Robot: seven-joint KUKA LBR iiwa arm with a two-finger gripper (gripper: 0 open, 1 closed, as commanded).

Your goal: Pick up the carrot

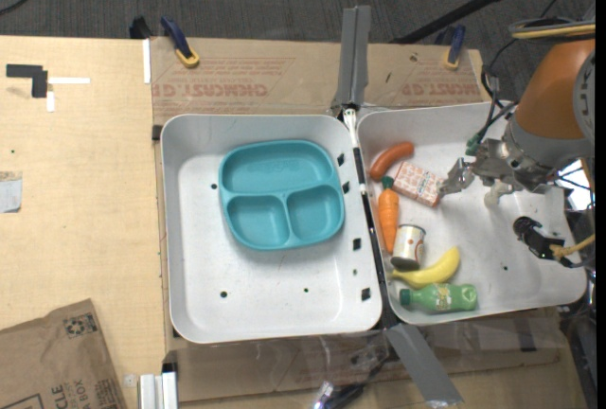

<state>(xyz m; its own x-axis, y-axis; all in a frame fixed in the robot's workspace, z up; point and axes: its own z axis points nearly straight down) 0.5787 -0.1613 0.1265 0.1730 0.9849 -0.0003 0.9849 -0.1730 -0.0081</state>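
The carrot is orange with a green top and lies along the left wall of the right bin, top pointing away from the camera. My gripper hangs over the middle of that bin, to the right of the carrot and apart from it. Its fingers are open and nothing sits between them. A pink box lies between the gripper and the carrot.
An orange sausage lies just behind the carrot. In front of it are a small can, a banana and a green bottle. The left bin holds a teal divided plate.
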